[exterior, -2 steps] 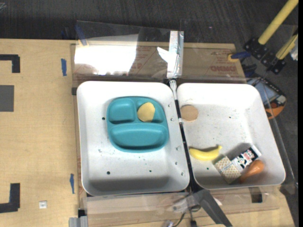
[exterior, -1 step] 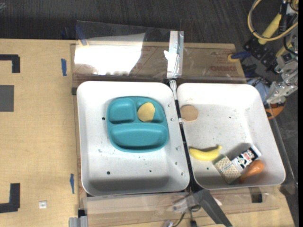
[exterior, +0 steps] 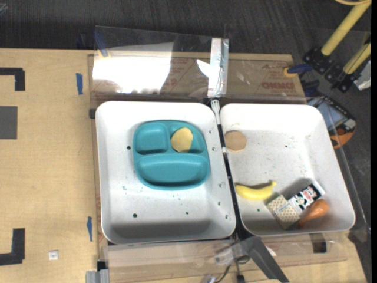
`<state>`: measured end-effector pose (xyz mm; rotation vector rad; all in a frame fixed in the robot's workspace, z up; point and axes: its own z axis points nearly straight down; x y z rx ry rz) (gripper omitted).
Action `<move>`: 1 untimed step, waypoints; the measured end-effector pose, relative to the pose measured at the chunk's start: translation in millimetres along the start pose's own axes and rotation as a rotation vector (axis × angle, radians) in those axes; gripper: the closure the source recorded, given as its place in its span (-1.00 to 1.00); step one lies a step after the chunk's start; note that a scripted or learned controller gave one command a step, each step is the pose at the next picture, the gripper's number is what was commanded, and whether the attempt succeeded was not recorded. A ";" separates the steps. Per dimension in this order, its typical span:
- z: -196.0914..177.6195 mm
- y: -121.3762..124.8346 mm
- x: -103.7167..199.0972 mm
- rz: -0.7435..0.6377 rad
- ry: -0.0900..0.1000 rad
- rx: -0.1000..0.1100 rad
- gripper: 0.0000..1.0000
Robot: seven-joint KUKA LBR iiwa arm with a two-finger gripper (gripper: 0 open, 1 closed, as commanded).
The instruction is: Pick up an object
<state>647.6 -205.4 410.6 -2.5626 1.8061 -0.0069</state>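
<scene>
The right bin point(exterior: 330, 152) holds a yellow banana point(exterior: 255, 191) near its left wall, a speckled beige block point(exterior: 283, 210), a small black-and-white carton point(exterior: 306, 197) and an orange carrot-like piece point(exterior: 314, 211) in the front right corner. A round tan cookie-like disc point(exterior: 235, 141) lies at the bin's back left. In the left bin point(exterior: 112, 175) sits a teal divided plate point(exterior: 171, 154) with a yellow round item point(exterior: 182, 139) in its upper right compartment.
A clear plastic panel point(exterior: 159, 69) stands behind the left bin, with a taped upright strip point(exterior: 218, 69) at its right end. Yellow and black equipment point(exterior: 344, 34) sits at the far right beyond the bench.
</scene>
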 end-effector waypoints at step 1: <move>41.9 23.9 -24.3 -0.083 -0.005 -0.008 1.00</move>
